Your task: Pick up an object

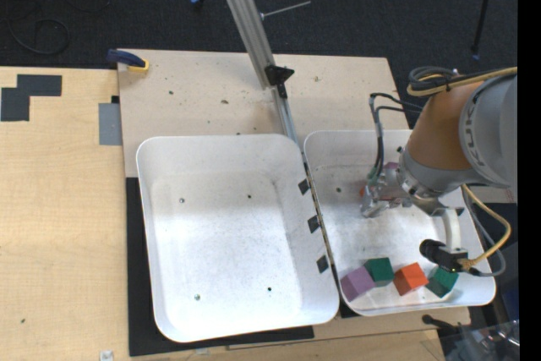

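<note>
Several small blocks lie near the front edge of the right bin: a purple block, a green block, an orange block and a teal-green block. My gripper hangs over the middle of the right bin, behind the blocks and apart from them. Nothing shows between its fingers. The grey arm with its orange band comes in from the right above the bin.
The left bin sits beside the right one, with black clips along the shared rim. A slanted aluminium post rises behind the bins. A blue-and-yellow clamp lies at the bench's far left corner.
</note>
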Controlling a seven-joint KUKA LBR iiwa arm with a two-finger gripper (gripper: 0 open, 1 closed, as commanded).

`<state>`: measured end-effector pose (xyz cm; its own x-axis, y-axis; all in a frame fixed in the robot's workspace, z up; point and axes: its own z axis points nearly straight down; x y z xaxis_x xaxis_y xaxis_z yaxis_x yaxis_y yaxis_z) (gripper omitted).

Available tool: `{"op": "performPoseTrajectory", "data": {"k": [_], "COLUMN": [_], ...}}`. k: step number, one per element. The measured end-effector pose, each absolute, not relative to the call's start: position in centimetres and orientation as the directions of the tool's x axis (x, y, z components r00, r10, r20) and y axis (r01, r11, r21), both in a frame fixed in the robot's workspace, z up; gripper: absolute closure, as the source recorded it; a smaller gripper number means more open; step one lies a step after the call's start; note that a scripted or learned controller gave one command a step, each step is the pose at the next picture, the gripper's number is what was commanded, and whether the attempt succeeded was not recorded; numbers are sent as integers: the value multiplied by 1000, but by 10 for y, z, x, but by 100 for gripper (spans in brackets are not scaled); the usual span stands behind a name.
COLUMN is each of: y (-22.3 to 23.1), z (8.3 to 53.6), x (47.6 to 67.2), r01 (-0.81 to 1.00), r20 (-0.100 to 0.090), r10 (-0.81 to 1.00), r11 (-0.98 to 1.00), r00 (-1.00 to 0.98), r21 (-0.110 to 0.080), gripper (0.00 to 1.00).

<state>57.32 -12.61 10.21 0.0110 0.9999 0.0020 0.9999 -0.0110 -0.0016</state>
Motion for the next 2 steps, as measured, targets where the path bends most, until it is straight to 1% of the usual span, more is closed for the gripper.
{"op": "performPoseTrajectory", "data": {"k": [1, 2], "y": [-123, -115], "z": [145, 194], "x": [574, 571], "r01": [1000, 1000], "r20": [0, 0], "r10": [1000, 1000], "r11": [-1, 1], "r00": [1, -1], "r21": [1, 2], "gripper": [100, 100]}}
